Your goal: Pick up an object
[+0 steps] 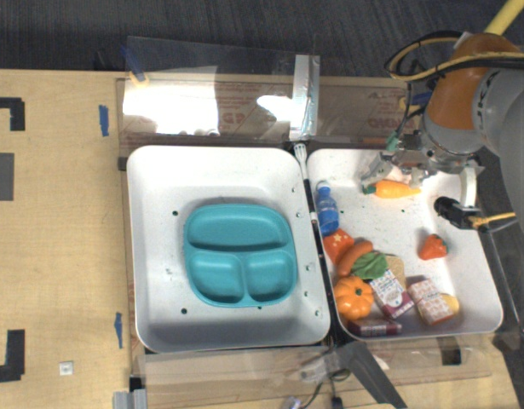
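A: Hovering over the right bin (492, 301), the gripper (404, 162) is poised low above the orange carrot (395, 190). Why there?

B: It's lying apart, easiest to reach. Grip state: cannot tell.

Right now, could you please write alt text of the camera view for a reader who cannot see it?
The grey and orange arm reaches in from the right, its tool at the far end of the right bin, just above an orange carrot. That bin also holds a blue bottle, a small pumpkin and snack packets. The left bin holds a teal divided tray.
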`<state>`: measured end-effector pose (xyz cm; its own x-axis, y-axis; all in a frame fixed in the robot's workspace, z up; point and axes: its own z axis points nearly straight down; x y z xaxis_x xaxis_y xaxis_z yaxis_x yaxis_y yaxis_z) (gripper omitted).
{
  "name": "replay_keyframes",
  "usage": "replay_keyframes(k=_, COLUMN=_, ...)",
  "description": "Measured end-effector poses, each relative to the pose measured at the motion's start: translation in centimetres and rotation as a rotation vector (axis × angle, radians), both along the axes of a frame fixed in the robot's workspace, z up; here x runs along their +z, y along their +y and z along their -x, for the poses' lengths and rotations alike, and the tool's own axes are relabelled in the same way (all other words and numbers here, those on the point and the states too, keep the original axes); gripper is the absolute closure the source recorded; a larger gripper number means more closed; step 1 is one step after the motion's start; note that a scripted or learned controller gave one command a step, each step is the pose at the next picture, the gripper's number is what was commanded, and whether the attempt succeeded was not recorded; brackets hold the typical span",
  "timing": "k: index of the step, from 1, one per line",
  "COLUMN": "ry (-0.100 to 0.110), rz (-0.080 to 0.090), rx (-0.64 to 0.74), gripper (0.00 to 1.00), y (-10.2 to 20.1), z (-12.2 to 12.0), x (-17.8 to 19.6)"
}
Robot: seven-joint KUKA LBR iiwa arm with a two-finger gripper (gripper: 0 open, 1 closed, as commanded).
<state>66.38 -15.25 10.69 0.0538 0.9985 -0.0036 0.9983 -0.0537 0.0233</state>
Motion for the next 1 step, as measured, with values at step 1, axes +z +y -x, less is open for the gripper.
replay_keyframes(k=1, ry=0.019, rz=-0.002, rx=0.080, gripper=0.00, y=-0.08, z=-0.45, x=-2.05)
